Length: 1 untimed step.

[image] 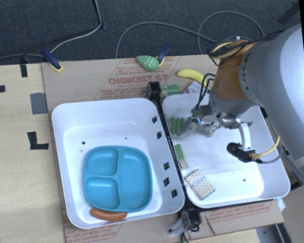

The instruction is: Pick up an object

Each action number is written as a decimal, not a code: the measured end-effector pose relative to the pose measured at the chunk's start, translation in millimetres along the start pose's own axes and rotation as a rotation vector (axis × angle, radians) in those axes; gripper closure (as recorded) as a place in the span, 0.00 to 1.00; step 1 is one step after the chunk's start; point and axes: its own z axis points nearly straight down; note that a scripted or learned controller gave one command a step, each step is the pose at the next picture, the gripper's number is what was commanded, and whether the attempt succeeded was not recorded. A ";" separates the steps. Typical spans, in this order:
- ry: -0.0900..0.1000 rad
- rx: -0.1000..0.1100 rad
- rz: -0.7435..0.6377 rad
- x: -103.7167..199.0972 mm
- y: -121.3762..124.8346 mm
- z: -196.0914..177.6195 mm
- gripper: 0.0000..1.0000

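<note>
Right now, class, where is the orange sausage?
The sausage lies in the left bin, at its near edge, against the blue plate.

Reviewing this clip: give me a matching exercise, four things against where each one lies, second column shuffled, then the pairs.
Things:
1. blue plate
2. sausage
3. banana
4. checked packet

Places:
A. on the cardboard behind the bins
B. right bin, near its front left corner
C. middle of the left bin
D. left bin, against the plate's front edge

Pairs: 1-C, 2-D, 3-A, 4-B
</note>
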 end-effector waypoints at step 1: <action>-0.001 -0.003 -0.001 7.1 57.6 3.2 0.00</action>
